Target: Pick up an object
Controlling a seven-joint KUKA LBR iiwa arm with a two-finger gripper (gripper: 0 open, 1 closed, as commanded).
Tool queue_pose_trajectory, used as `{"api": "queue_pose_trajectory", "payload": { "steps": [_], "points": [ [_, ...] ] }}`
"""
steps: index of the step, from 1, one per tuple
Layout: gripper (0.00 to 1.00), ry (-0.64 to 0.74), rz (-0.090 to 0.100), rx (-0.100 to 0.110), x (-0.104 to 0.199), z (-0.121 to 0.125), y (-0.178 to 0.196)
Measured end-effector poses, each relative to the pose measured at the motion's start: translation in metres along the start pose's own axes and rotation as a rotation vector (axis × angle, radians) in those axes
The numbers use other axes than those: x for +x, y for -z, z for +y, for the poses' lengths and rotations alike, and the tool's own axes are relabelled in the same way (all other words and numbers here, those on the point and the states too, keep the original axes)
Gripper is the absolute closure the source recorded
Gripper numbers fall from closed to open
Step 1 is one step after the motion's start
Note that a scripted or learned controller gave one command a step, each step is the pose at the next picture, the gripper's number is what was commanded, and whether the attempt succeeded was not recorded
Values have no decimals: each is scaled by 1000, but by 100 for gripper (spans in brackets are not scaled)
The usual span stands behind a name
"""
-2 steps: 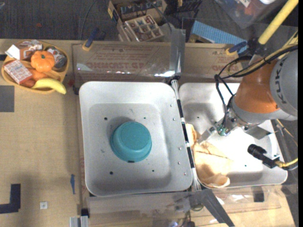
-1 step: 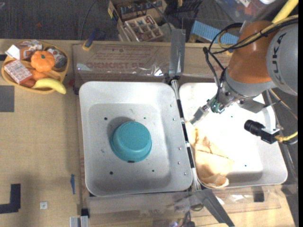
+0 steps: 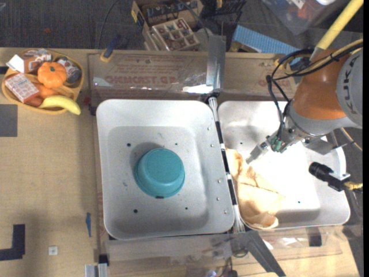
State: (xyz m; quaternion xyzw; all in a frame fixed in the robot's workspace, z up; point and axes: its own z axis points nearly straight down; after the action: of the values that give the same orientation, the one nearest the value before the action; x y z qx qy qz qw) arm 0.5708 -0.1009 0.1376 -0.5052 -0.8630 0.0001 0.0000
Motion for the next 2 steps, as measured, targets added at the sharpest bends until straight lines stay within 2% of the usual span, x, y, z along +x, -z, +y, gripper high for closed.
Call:
{"api": "queue_pose_trajectory", "payload": {
  "steps": [1,2],
  "points": [
    [0,47,-2,-2,7,-16,122],
    [0,59,0,0,25,11,46]
  ]
}}
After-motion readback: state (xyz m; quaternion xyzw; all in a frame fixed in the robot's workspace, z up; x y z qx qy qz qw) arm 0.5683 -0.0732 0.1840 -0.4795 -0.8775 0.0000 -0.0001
